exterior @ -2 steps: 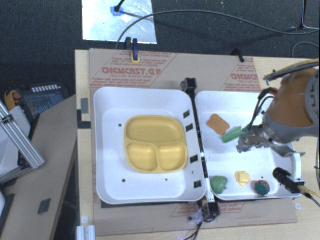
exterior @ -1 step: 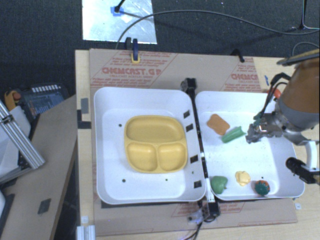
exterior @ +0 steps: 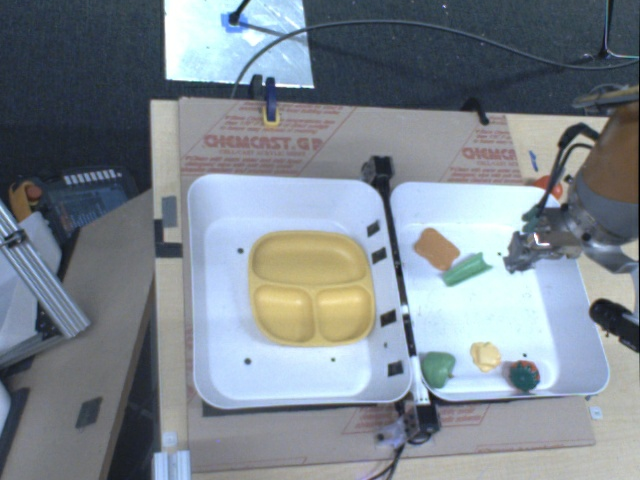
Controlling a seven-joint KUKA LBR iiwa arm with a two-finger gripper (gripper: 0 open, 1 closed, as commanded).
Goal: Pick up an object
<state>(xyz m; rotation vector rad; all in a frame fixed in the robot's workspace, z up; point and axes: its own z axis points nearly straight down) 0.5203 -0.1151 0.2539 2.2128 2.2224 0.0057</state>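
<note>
The bench carries two shallow white bins side by side on a cardboard sheet (exterior: pixel 330 133) printed with red lettering. The left bin (exterior: pixel 215 218) holds a yellow tray (exterior: pixel 305 286) with three compartments, lying flat near the bin's centre. The right bin (exterior: pixel 575 308) holds five small objects. An orange piece (exterior: pixel 436 248) lies in the upper left part of that bin, and a green strip (exterior: pixel 465 269) lies just beside it, to its lower right, tilted. Along the near edge sit a green lump (exterior: pixel 437 368) by the left corner, a pale yellow lump (exterior: pixel 485 356) near it, and a round piece coloured green and orange (exterior: pixel 524 374) further right. The arm (exterior: pixel 610 183) reaches in from the right of the view, above the right bin's far right side. The gripper (exterior: pixel 521 252) points toward the left, near the green strip's right end but apart from it. Whether its fingers are open or closed cannot be told at this size and angle; nothing can be seen between them. All five small objects rest on the bin floor.
</note>
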